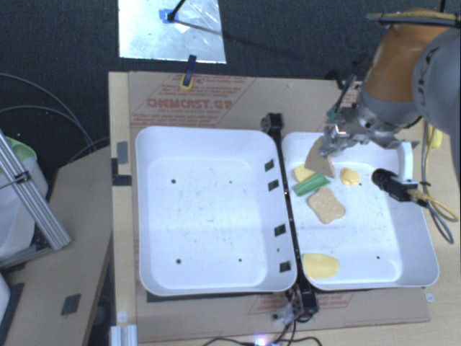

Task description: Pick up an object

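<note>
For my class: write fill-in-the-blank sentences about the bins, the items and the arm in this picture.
1. The bin holding the items lies on the view's ____ side.
2. The stick beside the tan cracker is coloured ____.
3. The band above the arm's wrist is ____.

Missing words: right; green; orange.

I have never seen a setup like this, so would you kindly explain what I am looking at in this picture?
One camera, fixed above a bench, looks down at a slant. The grey and orange shape at the right is a robot arm. Its gripper hangs over the far end of the right bin. That bin holds a green piece, a tan slab, a large yellow lump, two small yellow bits and a brownish wedge right at the gripper. I cannot tell whether the wedge is gripped. The left bin sits alongside.
</note>
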